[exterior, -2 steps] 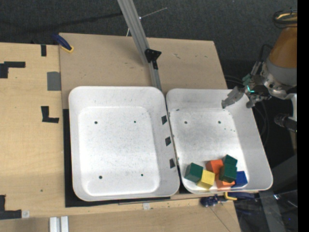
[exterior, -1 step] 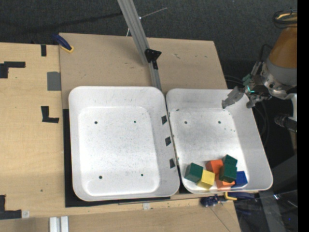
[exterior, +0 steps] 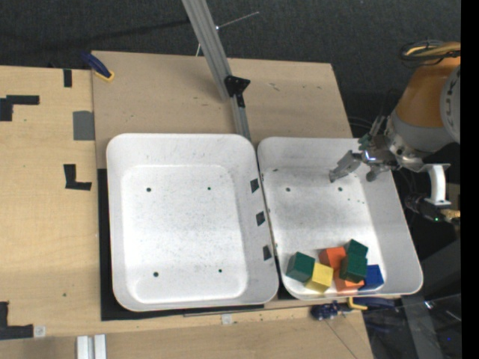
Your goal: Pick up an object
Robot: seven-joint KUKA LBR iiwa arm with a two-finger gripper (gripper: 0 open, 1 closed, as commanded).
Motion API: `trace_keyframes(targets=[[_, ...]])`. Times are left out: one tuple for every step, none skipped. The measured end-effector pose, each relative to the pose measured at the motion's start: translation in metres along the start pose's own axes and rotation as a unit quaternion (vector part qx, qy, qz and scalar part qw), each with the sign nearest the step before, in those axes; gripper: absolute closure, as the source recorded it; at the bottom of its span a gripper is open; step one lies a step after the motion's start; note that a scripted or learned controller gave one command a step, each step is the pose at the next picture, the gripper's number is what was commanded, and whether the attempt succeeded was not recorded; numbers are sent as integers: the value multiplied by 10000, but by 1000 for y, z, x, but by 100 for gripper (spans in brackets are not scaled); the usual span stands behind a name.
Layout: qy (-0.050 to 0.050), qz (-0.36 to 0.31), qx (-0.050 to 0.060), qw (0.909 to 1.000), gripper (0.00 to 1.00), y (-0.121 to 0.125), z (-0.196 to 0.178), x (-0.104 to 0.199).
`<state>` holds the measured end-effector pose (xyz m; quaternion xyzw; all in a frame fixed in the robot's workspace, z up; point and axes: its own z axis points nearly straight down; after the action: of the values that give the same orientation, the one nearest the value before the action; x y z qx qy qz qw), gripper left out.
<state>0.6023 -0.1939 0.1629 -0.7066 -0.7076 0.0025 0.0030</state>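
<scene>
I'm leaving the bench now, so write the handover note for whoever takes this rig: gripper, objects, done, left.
Gripper: over the far part of the right bin, near its right edge, with nothing visible between its fingers. Whether the fingers are open or shut is unclear from this view.
Objects: a cluster of blocks sits in the near corner of the right bin: green block, yellow block, orange block, dark green block, blue block.
Done: nothing picked yet; all the blocks lie in the bin.
Left: bring the gripper toward the near corner, close on one block and lift it. The blocks are packed tightly, so an outer one such as the green block looks easiest.
</scene>
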Motion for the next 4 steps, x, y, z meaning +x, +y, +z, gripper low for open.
trace_keyframes(targets=[[-4, -3, -8, 10000, 0, -7, 48, 6], [-7, -2, -14, 10000, 0, -8, 73, 7], [2, -7, -25, 10000, 100, -7, 62, 8], [-9, 2, -57, 10000, 100, -1, 1, 4]])
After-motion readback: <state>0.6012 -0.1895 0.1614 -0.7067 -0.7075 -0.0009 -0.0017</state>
